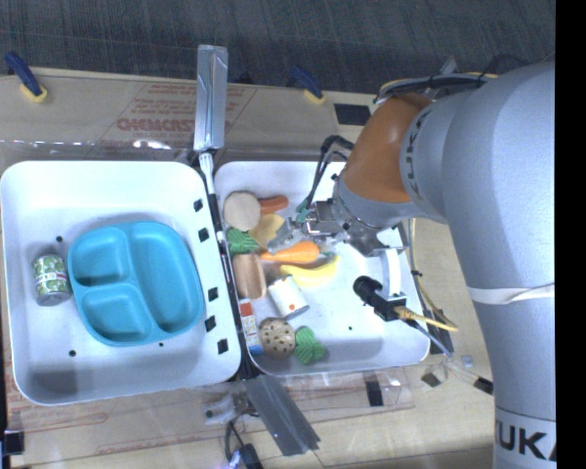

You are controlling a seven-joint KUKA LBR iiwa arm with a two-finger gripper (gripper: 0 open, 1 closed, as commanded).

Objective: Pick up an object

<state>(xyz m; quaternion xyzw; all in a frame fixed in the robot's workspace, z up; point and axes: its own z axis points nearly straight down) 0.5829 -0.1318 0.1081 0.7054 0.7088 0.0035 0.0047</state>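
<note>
Your hand [308, 225] sits low in the right bin [371, 345], over the clutter near its middle. It is just above the carrot [295, 253] and near the banana [320, 273]. You cannot tell whether it is open or closed, or whether it touches the carrot. The left bin [29, 193] carries a blue tray [137, 281] and a can [50, 277].

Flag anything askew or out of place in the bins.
The can seems to lie on its side beside the blue tray, which sits skewed in the left bin. Nothing looks spilled or broken.
</note>
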